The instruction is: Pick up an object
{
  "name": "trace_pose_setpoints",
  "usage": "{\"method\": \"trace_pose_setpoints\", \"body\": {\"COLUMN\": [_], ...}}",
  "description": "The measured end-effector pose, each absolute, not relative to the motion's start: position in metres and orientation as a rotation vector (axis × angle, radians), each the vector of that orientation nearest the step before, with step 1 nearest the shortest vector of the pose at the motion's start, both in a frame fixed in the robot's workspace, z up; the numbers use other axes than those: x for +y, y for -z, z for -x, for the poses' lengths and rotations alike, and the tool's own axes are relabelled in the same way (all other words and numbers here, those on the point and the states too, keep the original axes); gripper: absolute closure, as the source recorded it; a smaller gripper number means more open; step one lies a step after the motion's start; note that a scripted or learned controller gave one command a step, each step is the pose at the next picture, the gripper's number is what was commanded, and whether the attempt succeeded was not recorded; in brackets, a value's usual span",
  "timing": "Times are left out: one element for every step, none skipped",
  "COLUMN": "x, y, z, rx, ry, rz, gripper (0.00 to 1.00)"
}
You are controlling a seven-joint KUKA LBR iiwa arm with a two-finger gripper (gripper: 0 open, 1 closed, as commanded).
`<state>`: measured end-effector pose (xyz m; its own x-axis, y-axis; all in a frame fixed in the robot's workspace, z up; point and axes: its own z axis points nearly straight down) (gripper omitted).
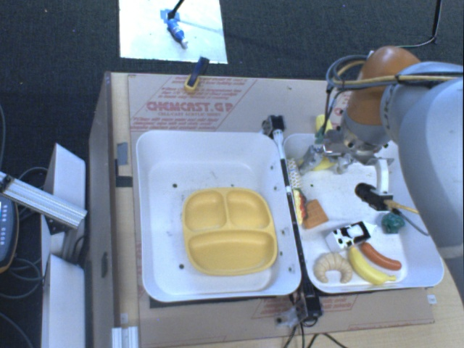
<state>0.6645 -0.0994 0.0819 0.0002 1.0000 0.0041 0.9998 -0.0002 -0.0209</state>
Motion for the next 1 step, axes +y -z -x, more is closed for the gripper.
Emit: {"method": "trace_pose_setpoints", "body": {"x": [-0.1305], "y": [-0.1579], "z": [-0.6698], "rx": [-2.228], "ry": [0.004], "rz": [2.223], "gripper": [0.00]}}
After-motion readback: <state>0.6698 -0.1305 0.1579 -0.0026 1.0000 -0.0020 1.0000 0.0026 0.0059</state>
